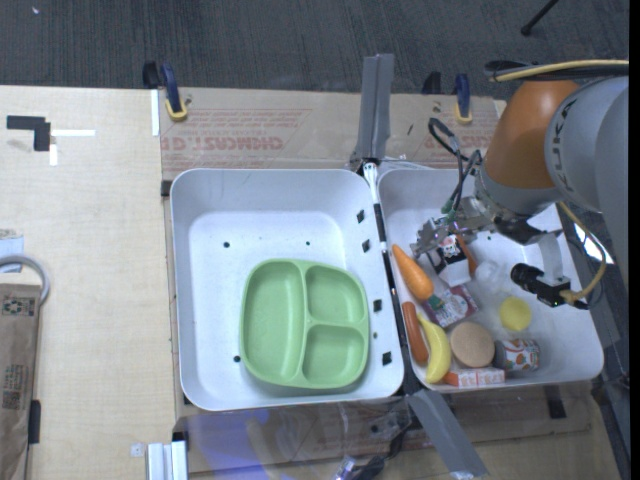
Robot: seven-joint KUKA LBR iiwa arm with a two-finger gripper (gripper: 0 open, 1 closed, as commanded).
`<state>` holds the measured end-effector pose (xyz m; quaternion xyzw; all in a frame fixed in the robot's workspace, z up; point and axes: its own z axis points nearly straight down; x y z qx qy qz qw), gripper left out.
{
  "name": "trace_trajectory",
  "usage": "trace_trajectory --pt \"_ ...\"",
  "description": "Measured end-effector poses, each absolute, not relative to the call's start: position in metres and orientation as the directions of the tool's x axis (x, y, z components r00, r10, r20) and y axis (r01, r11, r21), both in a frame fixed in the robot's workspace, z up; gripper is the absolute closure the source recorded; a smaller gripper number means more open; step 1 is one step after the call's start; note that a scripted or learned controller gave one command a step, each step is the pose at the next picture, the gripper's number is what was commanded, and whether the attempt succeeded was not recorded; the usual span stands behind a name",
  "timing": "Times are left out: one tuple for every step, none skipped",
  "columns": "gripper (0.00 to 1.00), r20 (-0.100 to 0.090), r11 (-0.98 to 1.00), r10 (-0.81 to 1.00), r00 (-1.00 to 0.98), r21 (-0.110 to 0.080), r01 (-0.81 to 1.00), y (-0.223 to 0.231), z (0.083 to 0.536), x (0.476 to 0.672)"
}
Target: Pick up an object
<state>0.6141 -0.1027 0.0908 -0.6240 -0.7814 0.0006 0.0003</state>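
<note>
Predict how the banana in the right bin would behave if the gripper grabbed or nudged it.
The banana looks curved and smooth, so it may pivot or slip. Wedged between the hot dog and round disc, it would probably jostle both.

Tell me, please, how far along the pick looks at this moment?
Done: the arm has reached into the right bin, and the tool sits low at the pile's upper end, just above the carrot. In hand: nothing visibly lifted; the grasp itself is too cluttered to read. Left: closing on an item and raising it. The banana, the yellow ball and the green plate in the left bin lie untouched.
</note>
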Motion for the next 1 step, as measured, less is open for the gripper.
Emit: trace_trajectory --pt "1.00 -0.006 0.218 0.976 -0.218 0.008 0.976 -0.1054 0.1059 0.6176"
